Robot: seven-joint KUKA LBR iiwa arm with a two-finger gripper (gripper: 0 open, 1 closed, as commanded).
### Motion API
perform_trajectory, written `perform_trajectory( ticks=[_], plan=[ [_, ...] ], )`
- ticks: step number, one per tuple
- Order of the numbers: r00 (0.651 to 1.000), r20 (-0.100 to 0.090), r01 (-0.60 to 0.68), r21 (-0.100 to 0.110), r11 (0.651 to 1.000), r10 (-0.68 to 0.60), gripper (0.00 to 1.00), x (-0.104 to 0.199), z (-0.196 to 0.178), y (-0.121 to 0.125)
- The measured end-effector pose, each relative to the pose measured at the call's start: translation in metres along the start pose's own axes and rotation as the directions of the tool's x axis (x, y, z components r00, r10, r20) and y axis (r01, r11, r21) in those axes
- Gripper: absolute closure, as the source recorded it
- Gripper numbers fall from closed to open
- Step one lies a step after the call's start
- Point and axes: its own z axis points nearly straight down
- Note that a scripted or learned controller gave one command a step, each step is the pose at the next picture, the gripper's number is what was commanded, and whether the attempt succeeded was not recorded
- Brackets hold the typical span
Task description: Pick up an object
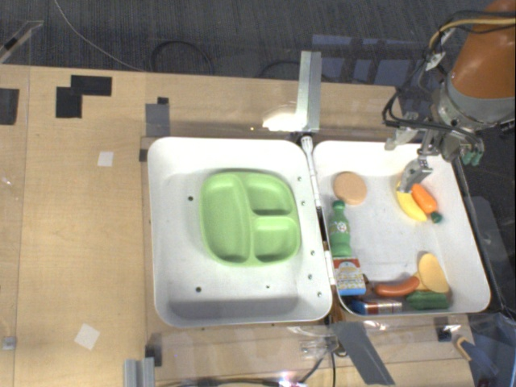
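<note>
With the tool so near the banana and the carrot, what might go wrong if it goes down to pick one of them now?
1. The carrot lies against the banana, so the tool, just above them, may pinch both or push one aside.
2. Both lie near the right bin's far right corner; the tool or wrist might strike the wall there.
3. The banana is curved and could roll out of a closing grip.

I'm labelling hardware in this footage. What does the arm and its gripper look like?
The arm has a rounded orange band above a grey wrist section, with black cables looping along its left side. The gripper below is small, metallic grey, with two slim fingers. A small green part sits by the wrist.
</note>
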Motion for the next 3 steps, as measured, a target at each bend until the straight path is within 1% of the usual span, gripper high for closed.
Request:
perform_trajectory(
  ticks=[1, 2, 3],
  plan=[
    [0.998, -0.006, 0.059, 0.001, 0.998, -0.059, 0.0, 0.038, 0.061, -0.072],
    [0.998, 0.006, 0.063, 0.002, 0.998, -0.063, 0.0, 0.01, 0.137, -0.052],
    [0.997, 0.017, 0.069, 0.005, 0.998, -0.069, 1.0, 0.006, 0.123, -0.051]
  ],
)
